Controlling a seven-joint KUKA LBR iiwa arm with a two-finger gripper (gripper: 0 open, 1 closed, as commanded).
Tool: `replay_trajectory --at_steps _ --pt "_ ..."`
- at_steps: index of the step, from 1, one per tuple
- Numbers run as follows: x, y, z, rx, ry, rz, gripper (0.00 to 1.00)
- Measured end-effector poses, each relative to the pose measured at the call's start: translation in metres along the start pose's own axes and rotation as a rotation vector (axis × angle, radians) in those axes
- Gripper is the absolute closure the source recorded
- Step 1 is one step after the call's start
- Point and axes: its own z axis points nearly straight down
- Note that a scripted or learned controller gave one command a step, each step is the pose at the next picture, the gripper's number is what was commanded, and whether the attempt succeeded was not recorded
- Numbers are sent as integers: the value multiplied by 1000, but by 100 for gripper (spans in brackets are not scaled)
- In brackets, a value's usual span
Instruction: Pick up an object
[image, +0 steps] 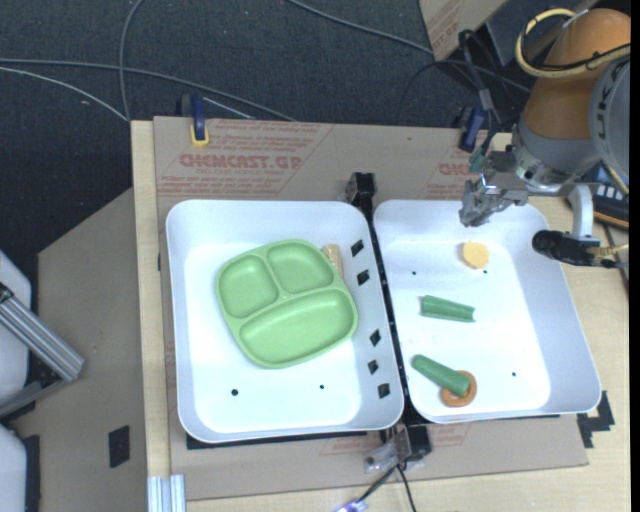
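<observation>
A brown bench top (300, 140), printed with red lettering along its far edge, sat on a dark carpeted floor (80, 120) crossed by thin grey cables (128, 40). A blue clamp (200, 120) gripped the bench's far left edge, and a second one (470, 128) stood near the far right. Two shallow white bins lay side by side on the board, their inner rims touching along a line of small black clips (368, 300).

The left bin (200, 380) held a green divided plate (287, 302) with three compartments, lying flat near the bin's middle. A small tan piece (333, 256) peeked out at the plate's far right rim.

The right bin (545, 340) held three things, set apart from one another. A small yellow piece (475, 255) lay toward the far end. A short green stick (447, 310) lay near the middle. A second green stick (437, 372) lay closer to the near rim, its end resting on an orange ring (459, 392).

The arm (572, 90) reached in from the right, its orange band high above the wrist. The gripper (482, 208) pointed downward over the far end of the right bin, just beyond the yellow piece and apart from it. Whether its tips were spread or closed could not be told at that angle; nothing was visible between them.
</observation>
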Motion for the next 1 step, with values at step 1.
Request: replay_trajectory --at_steps 1 --pt "0 1 -14 3 1 0 100"
